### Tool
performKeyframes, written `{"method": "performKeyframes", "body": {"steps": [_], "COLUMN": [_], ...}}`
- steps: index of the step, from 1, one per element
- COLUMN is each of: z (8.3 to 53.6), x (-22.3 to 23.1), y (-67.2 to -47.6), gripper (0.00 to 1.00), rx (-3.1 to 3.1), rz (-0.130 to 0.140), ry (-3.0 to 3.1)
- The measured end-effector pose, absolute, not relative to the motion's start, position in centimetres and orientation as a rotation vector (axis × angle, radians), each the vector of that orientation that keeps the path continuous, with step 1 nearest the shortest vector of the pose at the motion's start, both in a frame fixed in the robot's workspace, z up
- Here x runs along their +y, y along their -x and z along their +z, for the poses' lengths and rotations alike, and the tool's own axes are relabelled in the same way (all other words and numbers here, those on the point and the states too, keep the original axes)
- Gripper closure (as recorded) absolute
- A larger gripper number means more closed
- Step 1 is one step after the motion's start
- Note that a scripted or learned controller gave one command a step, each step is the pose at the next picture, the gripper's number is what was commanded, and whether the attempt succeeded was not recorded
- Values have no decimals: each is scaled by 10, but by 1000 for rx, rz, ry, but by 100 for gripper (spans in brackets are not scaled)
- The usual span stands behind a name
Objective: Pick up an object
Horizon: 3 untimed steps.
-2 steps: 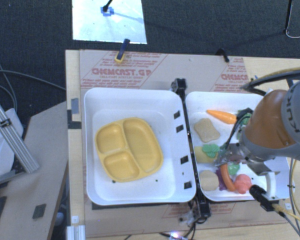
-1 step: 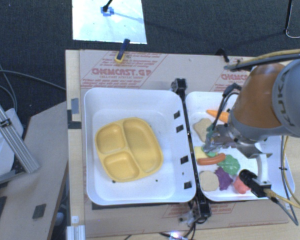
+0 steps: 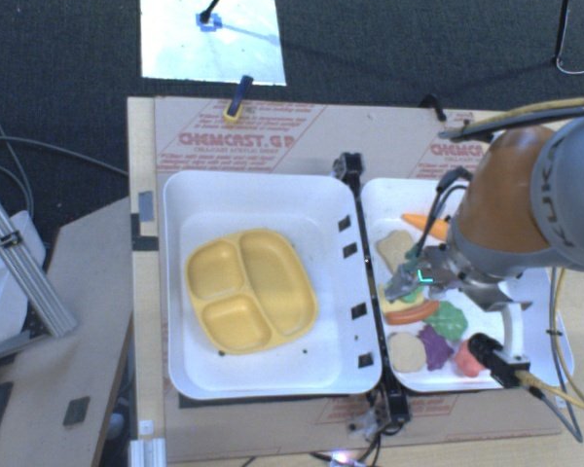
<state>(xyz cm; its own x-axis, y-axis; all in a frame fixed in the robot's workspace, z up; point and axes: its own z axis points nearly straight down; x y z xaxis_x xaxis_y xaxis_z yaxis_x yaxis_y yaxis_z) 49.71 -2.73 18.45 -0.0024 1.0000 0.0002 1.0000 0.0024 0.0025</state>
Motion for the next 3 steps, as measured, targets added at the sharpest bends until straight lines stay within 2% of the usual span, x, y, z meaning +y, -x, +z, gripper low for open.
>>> {"method": "performKeyframes", "body": {"steps": [1,2,3], "z": [184,101,116], "x": [-54,-91,-88], "y": [-487,-484,-487], "gripper": [0,0,100], "rx": [2220,2221,2222], "rz": [1,-8,3], "ry": [-2221,-2228,-2219]}}
